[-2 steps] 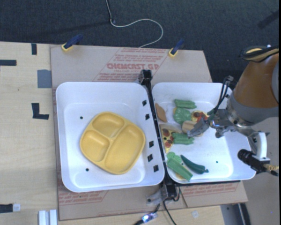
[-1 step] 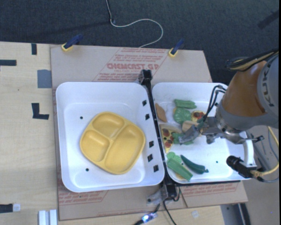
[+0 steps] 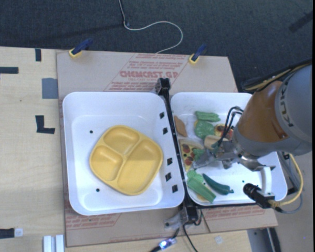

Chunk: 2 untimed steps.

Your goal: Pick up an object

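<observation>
The pincer (image 3: 202, 160) hung low over the right bin (image 3: 228, 100), reaching leftward from the grey arm (image 3: 283, 114) with its orange band (image 3: 257, 121). Whether it was spread or closed could not be told — the wrist covered most of it, and nothing could be seen gripped in it.

Its dark tip sat among the small objects crowded along the left half of that bin. Just beside it lay a flat piece with red spots (image 3: 188, 151), close to the divider between the bins. Above were two green leafy pieces, one near the top (image 3: 207, 116) and one just below it (image 3: 203, 128), with a small brown piece (image 3: 180, 126) to their left and a tan block (image 3: 211, 140) tucked against the wrist. Below the tip lay a pale green leaf-like piece (image 3: 200, 186) and, just right of it, a dark green pepper-shaped piece (image 3: 217, 185) — both close to the bin's near wall.

The left bin (image 3: 79, 140) held a yellow divided plate (image 3: 126, 159), lying flat near its middle, well apart from the pincer.

Both bins rested on a brown cardboard sheet (image 3: 147, 72) fixed by two blue-and-yellow clamps, left (image 3: 80, 47) and right (image 3: 197, 52), on the pale tabletop (image 3: 16, 167). A thin white cable (image 3: 152, 25) looped across the dark floor beyond.
</observation>
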Motion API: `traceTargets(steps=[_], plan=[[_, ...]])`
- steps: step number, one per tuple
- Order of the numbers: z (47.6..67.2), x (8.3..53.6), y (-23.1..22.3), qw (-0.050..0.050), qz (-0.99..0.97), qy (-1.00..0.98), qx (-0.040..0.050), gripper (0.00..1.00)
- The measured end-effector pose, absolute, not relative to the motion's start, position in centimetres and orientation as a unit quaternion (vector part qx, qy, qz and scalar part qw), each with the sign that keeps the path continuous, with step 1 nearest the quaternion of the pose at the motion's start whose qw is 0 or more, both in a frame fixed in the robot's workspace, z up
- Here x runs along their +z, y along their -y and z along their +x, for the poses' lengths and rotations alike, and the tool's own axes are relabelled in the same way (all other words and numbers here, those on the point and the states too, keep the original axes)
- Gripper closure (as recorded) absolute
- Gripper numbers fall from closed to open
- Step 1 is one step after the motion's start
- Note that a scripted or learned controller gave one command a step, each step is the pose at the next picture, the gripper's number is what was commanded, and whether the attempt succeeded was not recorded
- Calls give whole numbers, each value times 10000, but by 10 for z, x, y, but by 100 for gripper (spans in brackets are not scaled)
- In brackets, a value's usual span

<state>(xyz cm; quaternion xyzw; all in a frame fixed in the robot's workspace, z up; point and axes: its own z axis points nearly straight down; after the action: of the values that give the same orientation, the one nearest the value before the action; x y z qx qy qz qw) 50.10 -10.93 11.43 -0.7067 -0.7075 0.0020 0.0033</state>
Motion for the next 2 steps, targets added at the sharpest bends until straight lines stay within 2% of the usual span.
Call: traceTargets(steps=[1, 2], plan=[[501, 84, 109, 5, -7069, 7073, 7, 0], [502, 96, 108, -2, -7067, 7076, -5, 100]])
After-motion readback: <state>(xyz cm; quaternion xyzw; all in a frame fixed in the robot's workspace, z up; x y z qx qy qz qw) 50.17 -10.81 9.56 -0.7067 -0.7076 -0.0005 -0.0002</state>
